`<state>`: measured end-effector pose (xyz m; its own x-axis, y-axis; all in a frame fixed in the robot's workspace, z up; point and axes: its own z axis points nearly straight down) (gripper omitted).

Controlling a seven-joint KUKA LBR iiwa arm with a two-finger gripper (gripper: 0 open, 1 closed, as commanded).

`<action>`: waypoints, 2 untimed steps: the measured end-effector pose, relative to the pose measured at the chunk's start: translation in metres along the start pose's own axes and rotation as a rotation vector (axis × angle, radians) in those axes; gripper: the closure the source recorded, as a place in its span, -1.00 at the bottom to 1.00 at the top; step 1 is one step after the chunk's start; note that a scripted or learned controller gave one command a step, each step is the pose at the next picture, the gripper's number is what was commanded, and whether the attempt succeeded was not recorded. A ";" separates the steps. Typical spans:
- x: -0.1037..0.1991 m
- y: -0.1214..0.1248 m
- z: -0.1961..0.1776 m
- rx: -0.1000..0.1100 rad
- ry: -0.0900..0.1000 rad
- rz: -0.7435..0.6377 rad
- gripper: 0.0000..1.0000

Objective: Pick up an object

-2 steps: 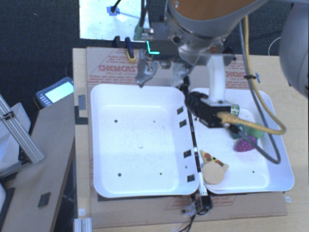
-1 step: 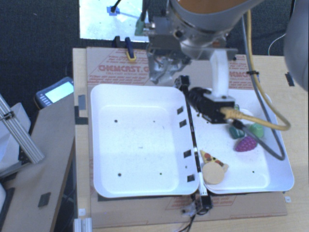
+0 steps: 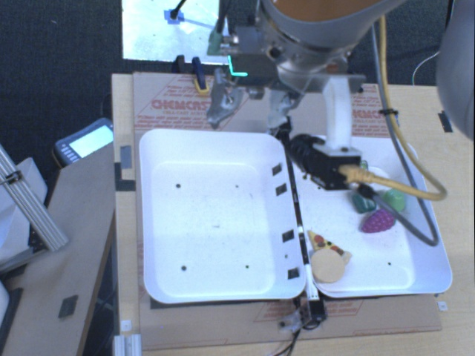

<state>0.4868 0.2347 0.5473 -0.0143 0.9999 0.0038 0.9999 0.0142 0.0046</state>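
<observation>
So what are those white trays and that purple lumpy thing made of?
The trays look like thin moulded plastic: smooth, slightly glossy white, with rounded rims and corners. The purple thing looks like a toy bunch of grapes, probably plastic or rubber, judging by its bumpy, evenly coloured matte surface; too small to tell for sure.

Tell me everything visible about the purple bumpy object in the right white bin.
The purple bumpy grape-like toy looks like a small plastic bunch of grapes, oval, with a knobbly surface. It lies on its side on the floor of the right white bin, toward the bin's right part. Its upper end meets a small green toy piece; whether they truly touch is unclear. A grey cable passes close beside it. Nothing grips it.
</observation>
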 end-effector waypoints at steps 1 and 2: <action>0.000 0.000 -0.012 -0.002 0.002 -0.003 1.00; 0.000 0.000 -0.011 -0.002 0.001 -0.004 -1.00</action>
<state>0.4870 0.2349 0.5583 -0.0182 0.9998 0.0050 0.9998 0.0182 0.0062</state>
